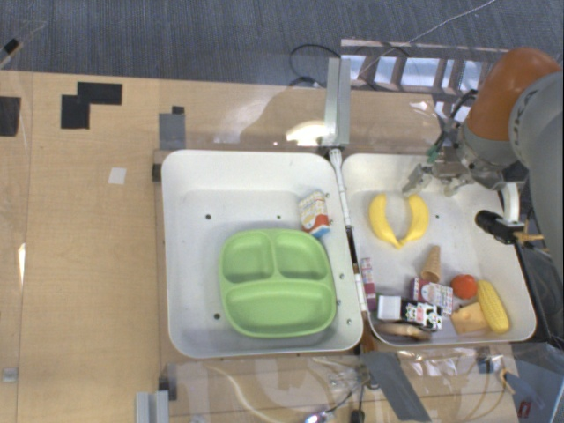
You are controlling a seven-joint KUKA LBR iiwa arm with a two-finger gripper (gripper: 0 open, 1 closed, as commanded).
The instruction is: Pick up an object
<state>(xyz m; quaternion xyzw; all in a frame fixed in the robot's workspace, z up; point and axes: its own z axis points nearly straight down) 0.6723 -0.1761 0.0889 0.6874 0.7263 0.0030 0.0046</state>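
My gripper [434, 181] hangs over the far part of the right bin [463, 227], just beyond the bananas. Its two fingers stand spread apart with nothing between them. Two yellow bananas [398, 219] lie curved toward each other below it. Nearer the front lie an ice cream cone [431, 263], a red tomato [465, 286], a corn cob [492, 306] and a cheese wedge [469, 318]. Small printed cartons [429, 295] and a brown bread-like piece [405, 330] sit at the front edge.
The left bin [189, 236] holds a green divided plate [277, 282] and a small carton [314, 211] by its right wall. A divider rim [347, 227] separates the bins. The grey arm with its orange band [520, 77] fills the upper right.
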